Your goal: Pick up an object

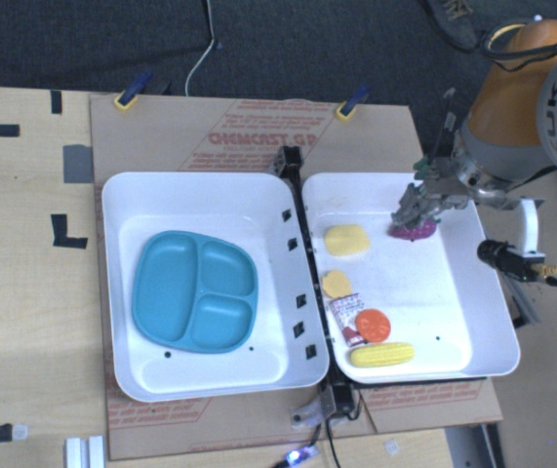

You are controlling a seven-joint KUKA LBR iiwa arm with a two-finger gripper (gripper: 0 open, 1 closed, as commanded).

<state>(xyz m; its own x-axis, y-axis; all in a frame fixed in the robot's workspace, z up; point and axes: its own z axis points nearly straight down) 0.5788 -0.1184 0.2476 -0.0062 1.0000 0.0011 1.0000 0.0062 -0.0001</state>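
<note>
Arm is reaching in from the right, gripper (417, 213) sitting low over the far right part of the right bin (454, 291). Purple object (415, 229) is lying on the bin floor directly under the fingertips, touching or nearly so; can't tell how wide the jaws are standing or whether they're actually gripping it. Yellow block (346, 240) is lying near the divider, smaller yellow piece (336, 284) just below it. Red-and-white packet (346, 318), orange ball (374, 325) and corn cob (382, 355) are clustering at the near edge. Left bin (122, 213) is holding a blue divided plate (196, 291).
</note>
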